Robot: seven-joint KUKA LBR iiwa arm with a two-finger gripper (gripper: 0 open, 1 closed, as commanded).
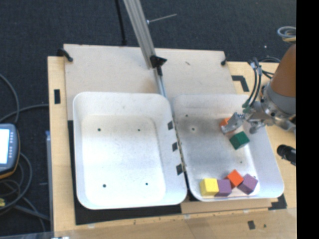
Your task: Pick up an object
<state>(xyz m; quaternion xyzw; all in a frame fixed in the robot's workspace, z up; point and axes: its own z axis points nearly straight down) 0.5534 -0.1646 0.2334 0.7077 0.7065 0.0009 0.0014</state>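
While four blocks, yellow block (210, 185) among them, crowd the right bin's (199, 148) near edge, the gripper (234, 125) hangs farther back beside the green block (239, 140). Whether its fingers are parted cannot be told. Descending off-centre could nudge the block aside.

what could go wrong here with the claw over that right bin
The claw sits between the green block and a small orange piece, so closing may nudge one aside or catch neither. The green block looks tilted, so it might slip from a pinch. The yellow block, two purple blocks and orange block are packed against the right bin's near wall, leaving little finger room.
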